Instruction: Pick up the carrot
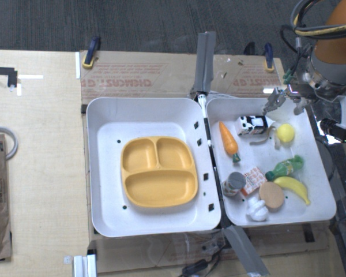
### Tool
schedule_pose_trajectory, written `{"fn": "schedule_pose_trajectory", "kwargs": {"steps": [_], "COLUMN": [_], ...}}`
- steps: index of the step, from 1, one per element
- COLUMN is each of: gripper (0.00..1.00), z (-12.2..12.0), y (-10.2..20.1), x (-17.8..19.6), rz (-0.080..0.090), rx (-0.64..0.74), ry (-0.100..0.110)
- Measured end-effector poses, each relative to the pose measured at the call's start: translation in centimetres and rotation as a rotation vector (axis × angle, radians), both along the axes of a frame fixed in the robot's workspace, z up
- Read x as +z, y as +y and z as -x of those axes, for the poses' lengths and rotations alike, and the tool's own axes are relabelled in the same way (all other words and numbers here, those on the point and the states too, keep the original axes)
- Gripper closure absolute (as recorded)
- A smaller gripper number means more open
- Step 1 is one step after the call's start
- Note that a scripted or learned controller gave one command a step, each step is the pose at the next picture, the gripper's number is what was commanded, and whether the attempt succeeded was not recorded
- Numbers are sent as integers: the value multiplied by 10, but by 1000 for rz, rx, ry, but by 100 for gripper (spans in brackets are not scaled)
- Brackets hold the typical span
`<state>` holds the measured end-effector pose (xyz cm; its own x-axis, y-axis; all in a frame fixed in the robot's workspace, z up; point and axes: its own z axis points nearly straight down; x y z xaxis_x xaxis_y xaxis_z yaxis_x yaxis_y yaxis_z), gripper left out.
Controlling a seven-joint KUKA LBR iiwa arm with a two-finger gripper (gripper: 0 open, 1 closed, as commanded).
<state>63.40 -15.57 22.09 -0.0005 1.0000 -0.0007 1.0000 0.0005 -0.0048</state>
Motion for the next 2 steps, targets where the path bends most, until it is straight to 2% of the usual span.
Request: {"fn": "schedule_pose_trajectory", "kwargs": {"steps": [1, 2], "gripper": [0, 0], "z": [35, 41], "y": [47, 55], "x": [-59, -132], "rz": [-1, -2], "rx": [130, 335], "ry": [1, -2]}}
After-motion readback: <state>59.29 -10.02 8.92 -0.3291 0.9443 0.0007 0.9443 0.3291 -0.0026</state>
